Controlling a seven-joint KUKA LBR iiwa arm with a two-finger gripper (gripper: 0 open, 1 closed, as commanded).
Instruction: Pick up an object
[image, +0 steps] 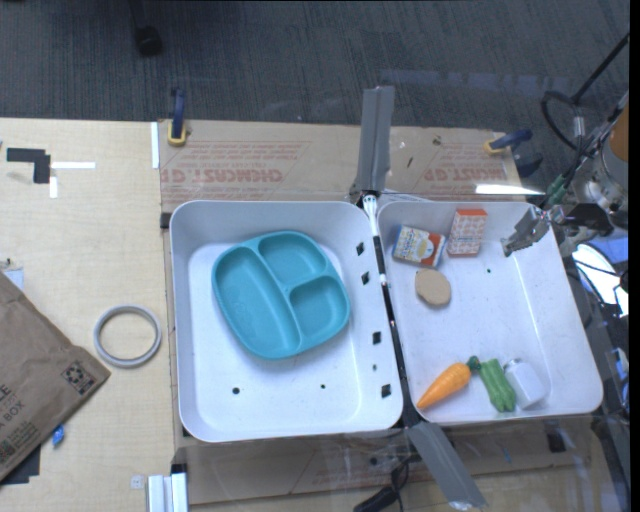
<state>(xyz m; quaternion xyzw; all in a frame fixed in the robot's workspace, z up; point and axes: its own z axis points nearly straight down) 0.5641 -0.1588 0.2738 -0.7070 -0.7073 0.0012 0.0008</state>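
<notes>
1. You've got two white bins side by side: left bin (190, 300) and right bin (560, 330), w/ a grey divider post (376, 140) standing at the back where they meet.
2. Left bin holds a teal divided plate (281, 293), three compartments, lying flat and a bit toward the back-left. Nothing on it.
3. Right bin, back area: a small carton w/ blue and orange print (417, 245), lying tilted; just beside it on the right a red-and-white box (467, 231), upright. They're close but apart.
4. Just in front of the carton, near touching it, a tan round disc, cookie-like (433, 289).
5. Right bin, front: an orange carrot (444, 385) pointing front-left; its green top sits next to a green veg-shaped piece (497, 385). A white blocky item (526, 381) lies against the green piece's right side.
6. The gripper (524, 236) is at the right bin's back-right, near the rim, reaching in from your right. It's well apart from the carrot group and near, but not touching, the red-and-white box.
7. Finger state: can't tell, the tip is too small and dark. You see no obj in it.
8. Outside the bins, on the bench to the left: a roll of tape (128, 334) and a brown cardboard piece (35, 375) at the edge.
</notes>
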